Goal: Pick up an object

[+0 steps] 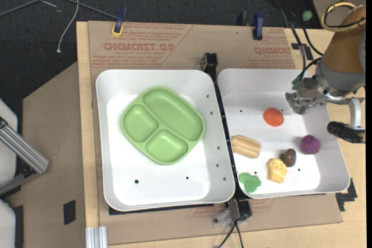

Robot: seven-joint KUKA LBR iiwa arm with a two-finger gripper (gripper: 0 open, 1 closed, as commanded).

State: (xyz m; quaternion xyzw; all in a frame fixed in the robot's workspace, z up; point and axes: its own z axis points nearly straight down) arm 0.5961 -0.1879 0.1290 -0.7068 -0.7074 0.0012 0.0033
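Nothing's picked up yet as far as I can see: the gripper (pixel 299 100) hovers over the right bin (pixel 244 85) near the orange ball (pixel 274 117), can't tell its state, and the toys lie in the bin.

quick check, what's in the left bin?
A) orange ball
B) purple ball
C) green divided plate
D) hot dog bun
C: the green divided plate lies alone in the left bin; the small food toys sit in the right bin.
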